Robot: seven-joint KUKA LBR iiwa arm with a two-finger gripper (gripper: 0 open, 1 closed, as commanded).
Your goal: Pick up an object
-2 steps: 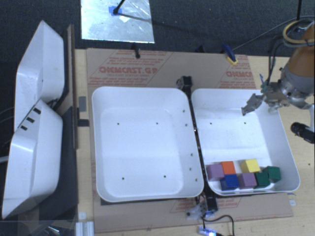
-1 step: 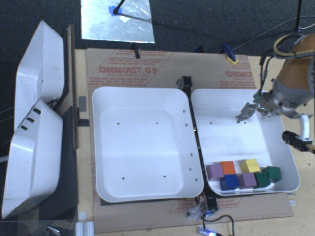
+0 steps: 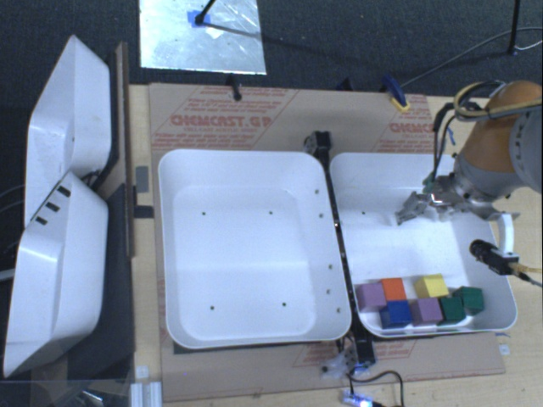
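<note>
Several coloured blocks lie clustered at the near end of the right bin [image 3: 373,185]: a purple block [image 3: 370,295], an orange block [image 3: 393,289], a yellow block [image 3: 431,287], a green block [image 3: 467,299], a blue block [image 3: 396,314] and a second purple block [image 3: 427,310]. My gripper [image 3: 422,207] hangs over the middle of the right bin, well behind the blocks and apart from them. It is open, with nothing between its fingers. The grey arm with its orange band [image 3: 509,121] reaches in from the right.
The left bin [image 3: 170,227] stands beside the right one, a black divider [image 3: 338,236] between them. Spare white bins [image 3: 59,202] lean at the far left. Cables [image 3: 501,265] run along the right bin's rim. A shiny sheet [image 3: 204,24] lies beyond the bench.
</note>
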